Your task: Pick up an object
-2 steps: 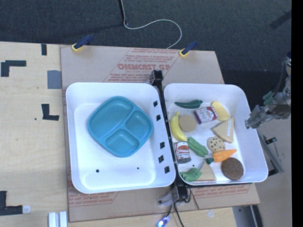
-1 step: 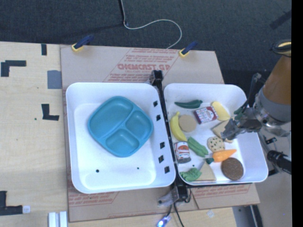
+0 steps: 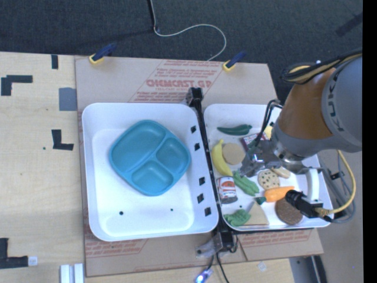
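Observation:
The right bin (image 3: 235, 112) holds several toy foods: a yellow banana (image 3: 220, 158), a dark green pepper (image 3: 234, 130), a tan round piece (image 3: 233, 153), a green leafy piece (image 3: 245, 183), a small can (image 3: 227, 188), a chocolate-chip cookie (image 3: 268, 178), an orange carrot (image 3: 278, 194) and a brown round piece (image 3: 288, 213). My gripper (image 3: 253, 160) hangs low over the middle of this bin, just right of the tan piece and above the green leafy piece. The wrist hides what lies under it.
The left bin (image 3: 97, 158) carries a blue sectioned plate (image 3: 150, 157). A black divider (image 3: 203, 152) runs between the bins. The arm's orange band (image 3: 306, 108) and grey body cover the right bin's far right side. Another green piece (image 3: 238, 218) and a sandwich slice (image 3: 256, 216) lie at the near rim.

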`<state>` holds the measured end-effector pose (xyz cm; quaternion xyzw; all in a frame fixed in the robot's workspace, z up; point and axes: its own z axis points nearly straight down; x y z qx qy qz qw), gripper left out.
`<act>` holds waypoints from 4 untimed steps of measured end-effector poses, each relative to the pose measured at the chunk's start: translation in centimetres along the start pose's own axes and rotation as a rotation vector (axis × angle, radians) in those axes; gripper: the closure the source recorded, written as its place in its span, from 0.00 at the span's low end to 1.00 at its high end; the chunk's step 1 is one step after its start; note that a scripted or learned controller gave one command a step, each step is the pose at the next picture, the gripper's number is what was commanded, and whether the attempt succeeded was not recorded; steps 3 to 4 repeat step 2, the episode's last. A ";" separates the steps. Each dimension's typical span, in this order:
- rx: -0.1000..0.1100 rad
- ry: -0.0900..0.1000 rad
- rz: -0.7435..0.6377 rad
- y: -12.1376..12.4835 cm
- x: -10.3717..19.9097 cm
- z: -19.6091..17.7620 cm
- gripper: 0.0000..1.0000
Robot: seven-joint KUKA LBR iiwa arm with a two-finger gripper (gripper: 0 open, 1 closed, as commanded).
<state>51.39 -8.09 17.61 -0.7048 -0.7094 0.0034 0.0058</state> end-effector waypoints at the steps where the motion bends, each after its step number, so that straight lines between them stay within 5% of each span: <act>1: -0.009 -0.002 -0.002 4.2 5.9 -0.5 1.00; 2: -0.011 -0.002 0.001 -3.1 9.4 -9.9 1.00; 4: -0.011 -0.002 0.001 -3.1 9.4 -9.9 1.00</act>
